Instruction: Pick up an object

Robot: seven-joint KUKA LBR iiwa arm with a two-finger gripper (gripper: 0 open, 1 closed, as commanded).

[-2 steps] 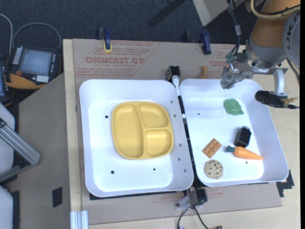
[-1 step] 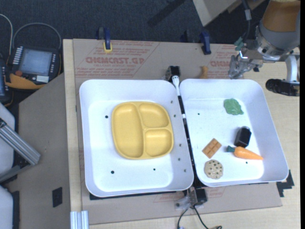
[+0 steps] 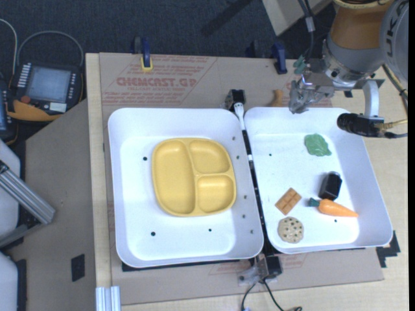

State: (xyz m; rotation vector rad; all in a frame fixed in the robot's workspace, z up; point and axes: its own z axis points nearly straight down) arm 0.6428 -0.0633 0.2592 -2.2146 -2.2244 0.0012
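The right bin [image 3: 272, 141] holds several small things. A green leafy piece [image 3: 318, 145] lies near its back. Toward the front sit a black block [image 3: 330, 186], an orange carrot [image 3: 336, 208], a brown square cracker [image 3: 288, 201] and a round chocolate-chip cookie [image 3: 290, 229]. My gripper [image 3: 299, 103] hangs over the back rim of the right bin, up and to the left of the green piece and well away from the rest. I see nothing in it.
A yellow divided plate [image 3: 193, 175] lies in the middle of the left bin [image 3: 130, 193]. A black clip [image 3: 236, 99] sits at the back where the two bins meet. The bench's cardboard edge [image 3: 168, 70] runs behind the bins.
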